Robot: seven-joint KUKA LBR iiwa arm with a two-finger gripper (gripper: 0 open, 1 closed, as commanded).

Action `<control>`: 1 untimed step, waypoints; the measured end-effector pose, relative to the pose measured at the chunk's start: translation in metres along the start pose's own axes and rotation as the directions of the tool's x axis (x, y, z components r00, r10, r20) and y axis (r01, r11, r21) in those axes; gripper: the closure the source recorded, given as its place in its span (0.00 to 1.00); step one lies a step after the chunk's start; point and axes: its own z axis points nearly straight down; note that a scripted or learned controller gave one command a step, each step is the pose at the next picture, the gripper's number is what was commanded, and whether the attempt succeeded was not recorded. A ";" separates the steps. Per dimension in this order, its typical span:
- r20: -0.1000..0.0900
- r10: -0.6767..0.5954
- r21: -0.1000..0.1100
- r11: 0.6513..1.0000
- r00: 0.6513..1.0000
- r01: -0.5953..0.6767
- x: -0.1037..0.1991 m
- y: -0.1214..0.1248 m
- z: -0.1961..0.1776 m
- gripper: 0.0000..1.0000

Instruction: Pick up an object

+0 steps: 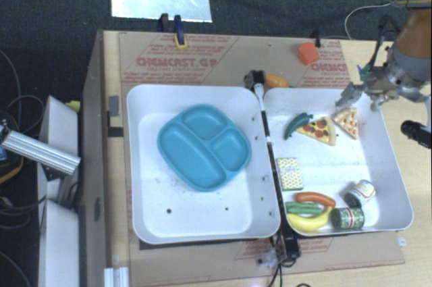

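Gripper (363, 95), upper right of frame, fingers spread w/ nothing between, above right bin (388, 164) far rim. Just below: 2 pizza slices (317, 130) (347, 122), 1 green pepper (295, 123). Mid: 1 patterned card (289, 173). Lower edge: sausage (314, 198), banana (309, 221), 2 cans (347, 218) (361, 192). Bin centre open. Left bin (152, 211): 1 blue tray (204, 146).
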 end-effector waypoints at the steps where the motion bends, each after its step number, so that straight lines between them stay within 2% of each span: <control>1: 0.000 -0.002 0.000 1.000 1.000 0.002 0.012 0.036 0.036 0.00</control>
